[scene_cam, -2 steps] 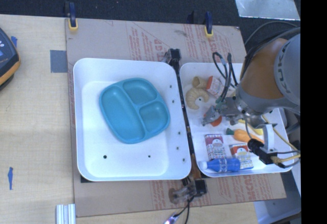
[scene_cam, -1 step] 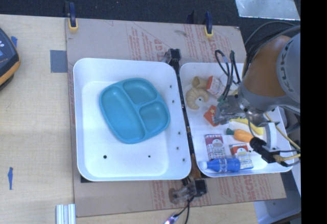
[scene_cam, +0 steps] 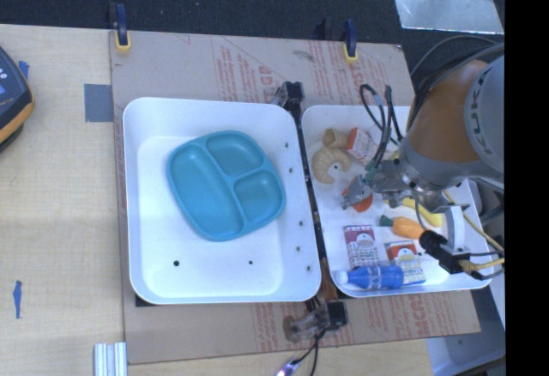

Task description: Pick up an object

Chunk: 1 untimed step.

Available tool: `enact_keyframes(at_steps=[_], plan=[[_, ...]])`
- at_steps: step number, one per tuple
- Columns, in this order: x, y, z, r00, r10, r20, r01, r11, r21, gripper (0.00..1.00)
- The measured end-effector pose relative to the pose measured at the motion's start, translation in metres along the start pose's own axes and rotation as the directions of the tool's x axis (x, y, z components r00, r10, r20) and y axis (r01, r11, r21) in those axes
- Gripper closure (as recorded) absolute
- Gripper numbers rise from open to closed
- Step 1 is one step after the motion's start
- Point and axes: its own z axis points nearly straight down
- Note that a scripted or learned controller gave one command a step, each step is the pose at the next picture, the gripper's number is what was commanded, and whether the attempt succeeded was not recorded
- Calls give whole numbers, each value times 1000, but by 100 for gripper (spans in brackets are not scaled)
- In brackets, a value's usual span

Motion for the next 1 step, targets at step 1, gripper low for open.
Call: enact_keyframes(at_steps=[1], plan=[[-1,0,-10,1000,-1,1,1,1000,-1,100]])
